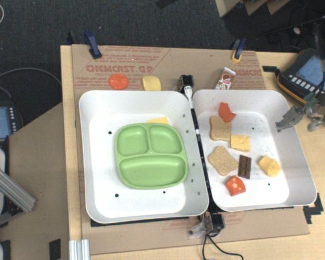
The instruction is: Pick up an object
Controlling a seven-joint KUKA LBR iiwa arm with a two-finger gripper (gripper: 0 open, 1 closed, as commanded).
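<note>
- The arm comes in at the right edge of the frame, just above mid-height; little of it shows beyond grey metal parts by the right bin's upper right rim.
- The tool [293, 118] sits over the right rim of the right bin [298, 161], a grey finger pointing left and slightly down toward the bin floor. Whether it is spread or pressed together I cannot tell; nothing shows in its grip.
- Right bin, centre right of the frame: a red piece [226, 112] at the top, a bread slice [220, 128] below it, a yellow cheese block [239, 142], a second bread slice [222, 160], a dark chocolate bar [244, 166], a yellow chunk [269, 166] and a red tomato-like piece [235, 185] near the bottom.
- Left bin [97, 145]: a green divided plate [150, 156] in its middle, a yellow piece [157, 121] just above the plate.
- On the surface [168, 64] above the bins: an orange disc [118, 81], a yellow lump [151, 83], a small carton [225, 79].
</note>
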